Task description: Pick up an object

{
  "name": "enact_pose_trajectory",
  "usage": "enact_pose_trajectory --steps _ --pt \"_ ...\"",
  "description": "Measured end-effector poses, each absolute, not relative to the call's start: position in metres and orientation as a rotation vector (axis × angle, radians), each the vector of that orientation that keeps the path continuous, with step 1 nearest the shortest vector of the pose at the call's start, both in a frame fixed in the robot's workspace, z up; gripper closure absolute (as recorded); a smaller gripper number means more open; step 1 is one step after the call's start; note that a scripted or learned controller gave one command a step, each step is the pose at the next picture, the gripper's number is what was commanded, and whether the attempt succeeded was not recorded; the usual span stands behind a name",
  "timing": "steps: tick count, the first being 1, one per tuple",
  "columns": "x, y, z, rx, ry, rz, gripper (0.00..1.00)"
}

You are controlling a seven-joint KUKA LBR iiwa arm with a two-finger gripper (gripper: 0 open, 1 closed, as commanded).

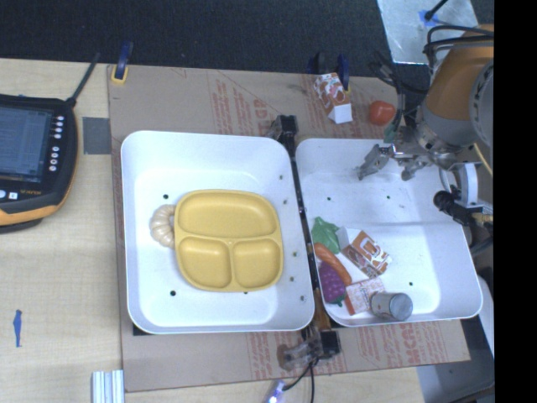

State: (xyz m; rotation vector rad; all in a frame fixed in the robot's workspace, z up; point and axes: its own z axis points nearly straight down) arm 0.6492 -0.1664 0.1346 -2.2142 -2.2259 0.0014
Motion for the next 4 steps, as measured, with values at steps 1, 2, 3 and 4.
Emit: enact_pose_trajectory --steps 1,2,3,4 --pt "0.566 -0.127 0.156 -2.214 -2.224 0.005 0.00" --pt "0.509 -0.102 0.119 -2.213 -2.224 0.006 0.00" --pt "0.530 -0.153 0.092 -2.217 -2.224 0.002 0.00" --pt "0.531 -0.154 0.103 -2.214 -2.229 0.001 1.00"
